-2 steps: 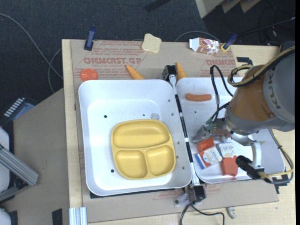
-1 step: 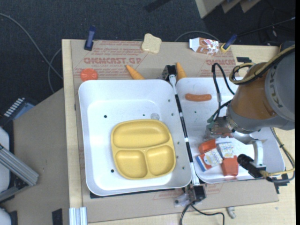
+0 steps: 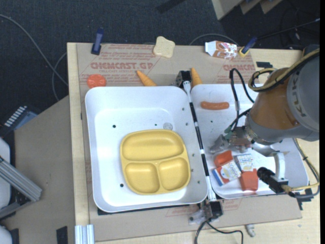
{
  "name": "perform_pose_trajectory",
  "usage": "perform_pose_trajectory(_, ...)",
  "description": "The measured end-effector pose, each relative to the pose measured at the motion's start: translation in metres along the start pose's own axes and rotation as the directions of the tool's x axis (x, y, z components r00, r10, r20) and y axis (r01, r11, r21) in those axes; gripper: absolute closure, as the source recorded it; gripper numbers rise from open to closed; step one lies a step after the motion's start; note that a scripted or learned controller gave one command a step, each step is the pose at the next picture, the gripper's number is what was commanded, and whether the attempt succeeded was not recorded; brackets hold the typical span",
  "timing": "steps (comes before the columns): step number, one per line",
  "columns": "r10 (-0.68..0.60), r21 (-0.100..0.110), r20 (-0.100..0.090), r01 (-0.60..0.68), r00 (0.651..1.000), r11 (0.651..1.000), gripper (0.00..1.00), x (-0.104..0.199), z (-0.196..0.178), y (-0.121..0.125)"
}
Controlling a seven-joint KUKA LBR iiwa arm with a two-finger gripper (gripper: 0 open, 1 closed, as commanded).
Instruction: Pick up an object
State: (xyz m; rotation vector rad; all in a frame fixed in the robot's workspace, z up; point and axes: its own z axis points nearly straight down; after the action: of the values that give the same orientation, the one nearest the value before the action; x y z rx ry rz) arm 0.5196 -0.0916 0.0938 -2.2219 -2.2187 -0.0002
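The grey and orange arm (image 3: 284, 105) is reaching into the right bin (image 3: 300, 173), its gripper (image 3: 227, 141) hanging just above an orange packet (image 3: 223, 159) lying beside an orange block (image 3: 249, 181), though its grip cannot be told, while a yellow divided tray (image 3: 154, 160) is sitting in the left bin (image 3: 101, 136).

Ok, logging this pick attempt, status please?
Gripper low in right bin, fingers unclear. Nothing seen held. Red packets just below it. Sausage apart at bin's far end.
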Motion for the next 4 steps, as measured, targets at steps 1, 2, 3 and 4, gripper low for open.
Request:
perform_pose_trajectory(1,-0.001,-0.002,0.001,0.001,1.0,1.0,0.0,-0.008,0.009,-0.021)
perform_pose_trajectory(2,0.0,-0.004,0.002,0.0,1.0,1.0,1.0,-0.008,-0.001,-0.021)
perform_pose_trajectory(3,-0.003,-0.002,0.001,0.003,1.0,1.0,1.0,0.045,-0.091,-0.014)
perform_pose_trajectory(4,-0.002,-0.001,0.001,0.002,1.0,1.0,0.0,0.044,-0.09,-0.014)
